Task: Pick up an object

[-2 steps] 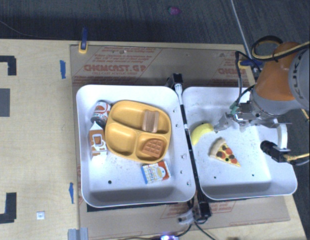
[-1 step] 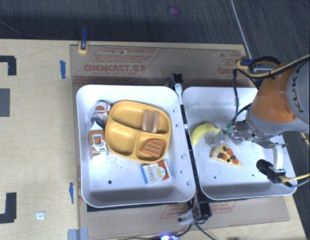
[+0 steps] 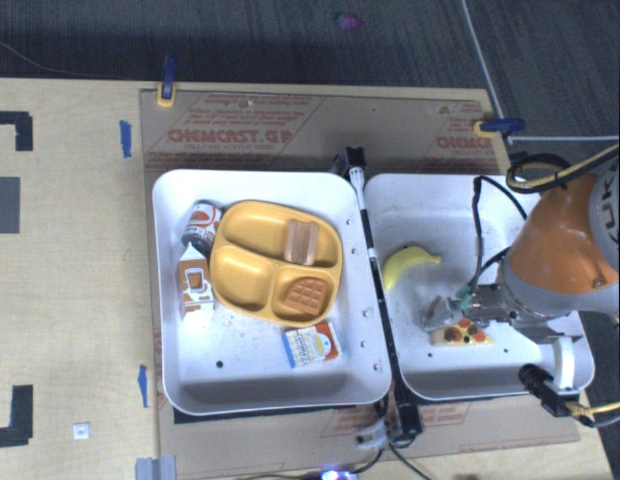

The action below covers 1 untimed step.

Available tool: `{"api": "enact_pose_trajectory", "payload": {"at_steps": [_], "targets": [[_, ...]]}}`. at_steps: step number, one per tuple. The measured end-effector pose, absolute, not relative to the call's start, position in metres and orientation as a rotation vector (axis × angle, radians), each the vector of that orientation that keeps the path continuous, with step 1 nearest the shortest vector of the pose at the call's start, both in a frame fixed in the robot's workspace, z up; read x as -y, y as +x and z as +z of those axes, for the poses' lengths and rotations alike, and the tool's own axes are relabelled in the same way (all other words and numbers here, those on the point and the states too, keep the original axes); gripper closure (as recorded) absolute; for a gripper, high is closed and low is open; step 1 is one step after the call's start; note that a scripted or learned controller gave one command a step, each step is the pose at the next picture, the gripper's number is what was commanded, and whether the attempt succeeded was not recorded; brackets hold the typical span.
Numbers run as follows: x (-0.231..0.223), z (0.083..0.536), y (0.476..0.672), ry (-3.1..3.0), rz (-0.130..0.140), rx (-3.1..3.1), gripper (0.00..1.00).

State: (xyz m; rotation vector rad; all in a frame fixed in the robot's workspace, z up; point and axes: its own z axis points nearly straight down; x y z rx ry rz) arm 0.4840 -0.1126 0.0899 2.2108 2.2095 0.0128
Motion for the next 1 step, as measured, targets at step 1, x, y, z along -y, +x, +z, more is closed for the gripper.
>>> {"api": "enact_pose_trajectory", "payload": {"at_steps": [1], "targets": [[0.1139, 0.1015, 0.4865, 2.205, 0.018, -2.202, 1.00]]}}
